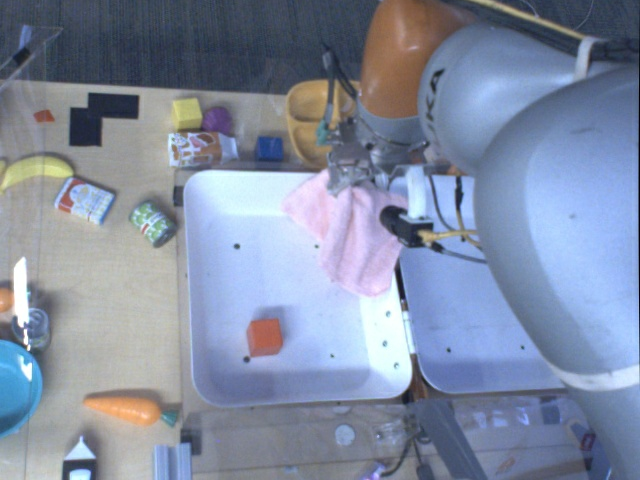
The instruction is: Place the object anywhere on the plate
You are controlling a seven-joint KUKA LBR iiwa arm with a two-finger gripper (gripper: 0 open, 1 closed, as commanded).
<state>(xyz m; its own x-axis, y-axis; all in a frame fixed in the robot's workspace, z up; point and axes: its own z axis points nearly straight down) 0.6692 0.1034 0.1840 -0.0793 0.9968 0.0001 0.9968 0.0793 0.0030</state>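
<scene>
Pink terry cloth (pixel 345 236) hangs bunched and limp from the jaws, which are closed on its top corner, over the left bin's (pixel 215 268) two-o'clock corner. By my reading the carry step is in hand; next the arm must travel to a plate, possibly the blue dish (pixel 18 388) at eight o'clock, and release. At the bin's six o'clock sits an orange cube (pixel 265 337); a carrot (pixel 122 408) lies on the wooden surface (pixel 100 298).

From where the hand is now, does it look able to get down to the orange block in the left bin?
Probably yes: the orange block lies alone on the bin floor, though the pink cloth hangs at the hand.
</scene>
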